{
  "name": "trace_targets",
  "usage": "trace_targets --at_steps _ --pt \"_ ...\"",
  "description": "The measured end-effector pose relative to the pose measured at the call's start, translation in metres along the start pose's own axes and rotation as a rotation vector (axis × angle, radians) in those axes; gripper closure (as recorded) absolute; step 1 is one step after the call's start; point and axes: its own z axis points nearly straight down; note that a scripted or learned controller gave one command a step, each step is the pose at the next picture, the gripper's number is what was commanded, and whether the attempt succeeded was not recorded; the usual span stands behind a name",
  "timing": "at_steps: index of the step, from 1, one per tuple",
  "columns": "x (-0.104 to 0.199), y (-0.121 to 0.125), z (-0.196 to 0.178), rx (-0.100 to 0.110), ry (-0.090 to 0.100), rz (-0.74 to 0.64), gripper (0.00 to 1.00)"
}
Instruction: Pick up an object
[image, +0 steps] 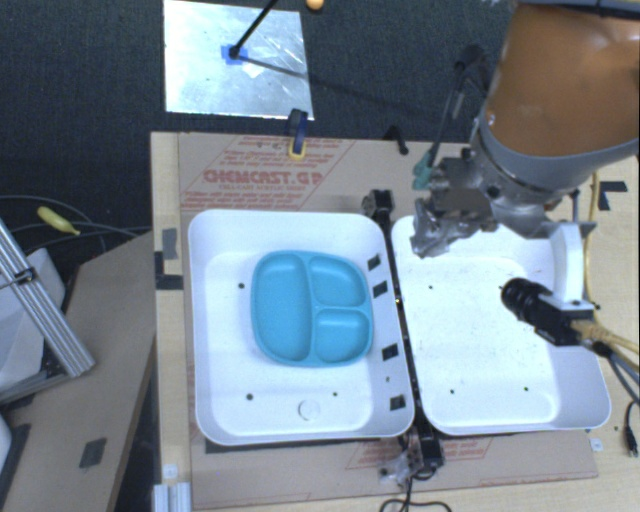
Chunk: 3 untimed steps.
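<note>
Hovering over the eleven o'clock corner of the right bin (520, 410), the gripper (437, 232) cannot be read as open or closed. Eight o'clock from it, a blue plate (312, 307) lies centred in the left bin (215, 400).

Two white bins: one (215, 300) holds the blue plate (310, 305), and the other (480, 400) lies just right of the plate. One blue plate, with three compartments. One small pale round thing (308, 408) sits below the plate, perhaps a disc; it is too faint to tell. Four black clips (380, 290) line the bin wall right of the plate. One cardboard sheet (260, 170) lies beneath both bins. One gripper (430, 240) is above and right of the plate.
</note>
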Motion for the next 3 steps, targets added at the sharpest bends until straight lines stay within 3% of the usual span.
trace_targets --at_steps 1,2,3 --pt "0.079 -0.001 0.015 0.005 0.001 -0.007 1.0" --pt "0.008 0.0 -0.013 0.0 -0.002 0.01 1.0" --pt "0.072 -0.001 0.013 0.006 0.0 -0.004 1.0"
